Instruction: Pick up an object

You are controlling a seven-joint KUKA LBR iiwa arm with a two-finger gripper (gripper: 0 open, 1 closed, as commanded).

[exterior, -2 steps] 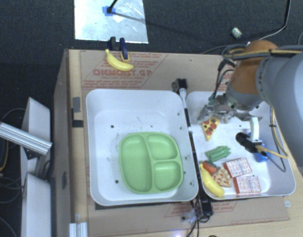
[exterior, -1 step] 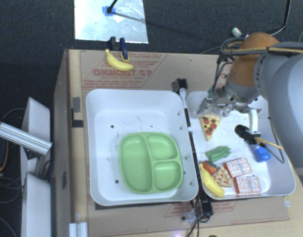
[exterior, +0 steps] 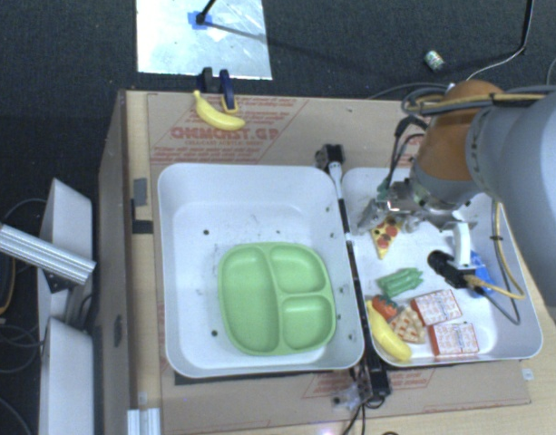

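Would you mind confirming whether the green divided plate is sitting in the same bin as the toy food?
No: the green divided plate lies in the left bin, while the toy food lies in the right bin.

In the right shallow white bin (exterior: 522,333) lie several small toy foods. A toy pizza slice with red dots (exterior: 384,236) lies flat near the bin's left wall, its tip pointing toward the near side. Nearer the camera, a green bundle of toy beans (exterior: 401,281) lies slantwise. Beside it sit two square red-and-white cracker-like packets (exterior: 436,307) (exterior: 453,338), lying flat and close together. At the near left corner a yellow toy banana (exterior: 389,331) lies beside a second small pizza piece (exterior: 407,323) and a red piece (exterior: 383,307).
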